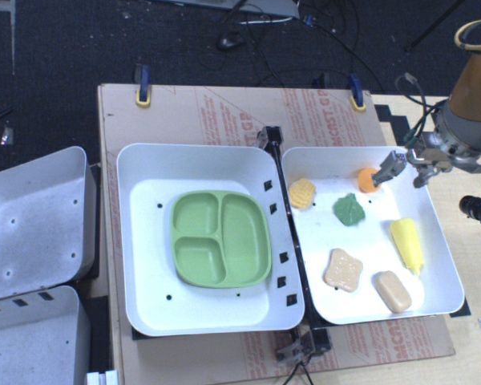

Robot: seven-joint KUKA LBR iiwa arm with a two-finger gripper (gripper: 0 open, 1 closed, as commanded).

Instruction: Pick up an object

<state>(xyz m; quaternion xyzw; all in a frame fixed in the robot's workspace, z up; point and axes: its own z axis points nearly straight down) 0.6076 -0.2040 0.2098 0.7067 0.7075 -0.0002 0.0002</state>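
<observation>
My gripper [406,172] hovers over the far right part of the right bin [445,251], open, with nothing between its fingers. Its left fingertip [382,175] is right beside a small orange piece [366,181]; whether they touch I cannot tell. In the same bin lie a yellow waffle-like round [302,192], a green leafy piece [349,210], a yellow corn-like piece [406,244], a tan star-shaped biscuit [343,269] and a tan oblong loaf [392,290].
The left bin [144,295] holds a green divided tray [221,239]. A black rail with clips [287,231] separates the bins. A tilted white bin [32,215] stands off the bench at left. Cables cross the dark floor behind.
</observation>
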